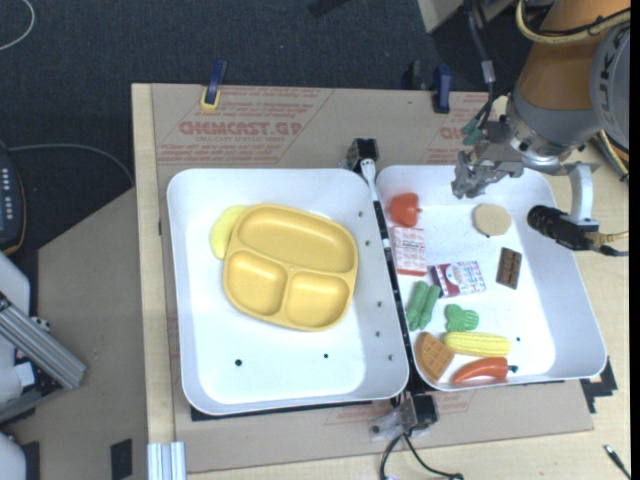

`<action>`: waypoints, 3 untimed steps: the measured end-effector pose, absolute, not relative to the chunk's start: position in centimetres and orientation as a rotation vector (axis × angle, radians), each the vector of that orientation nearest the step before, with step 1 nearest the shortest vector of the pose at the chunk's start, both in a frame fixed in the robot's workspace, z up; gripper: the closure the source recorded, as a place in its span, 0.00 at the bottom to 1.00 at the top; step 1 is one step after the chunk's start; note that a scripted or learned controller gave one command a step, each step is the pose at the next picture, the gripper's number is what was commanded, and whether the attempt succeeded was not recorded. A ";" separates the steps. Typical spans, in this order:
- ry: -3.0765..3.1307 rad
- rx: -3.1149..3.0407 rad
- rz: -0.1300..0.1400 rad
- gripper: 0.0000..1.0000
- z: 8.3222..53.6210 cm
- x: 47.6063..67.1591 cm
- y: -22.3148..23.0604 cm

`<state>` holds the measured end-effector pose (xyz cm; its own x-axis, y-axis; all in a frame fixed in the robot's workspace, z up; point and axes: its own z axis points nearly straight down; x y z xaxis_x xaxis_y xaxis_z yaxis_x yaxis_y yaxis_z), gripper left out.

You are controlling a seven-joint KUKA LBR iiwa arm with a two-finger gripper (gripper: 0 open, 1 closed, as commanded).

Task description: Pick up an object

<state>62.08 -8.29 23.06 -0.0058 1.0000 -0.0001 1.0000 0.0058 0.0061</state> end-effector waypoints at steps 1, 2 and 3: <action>2.222 2.217 0.002 1.00 21.5 63.7 -7.0; 2.220 2.218 0.002 1.00 21.5 64.3 -7.0; 2.220 2.218 0.003 1.00 22.5 64.6 -6.2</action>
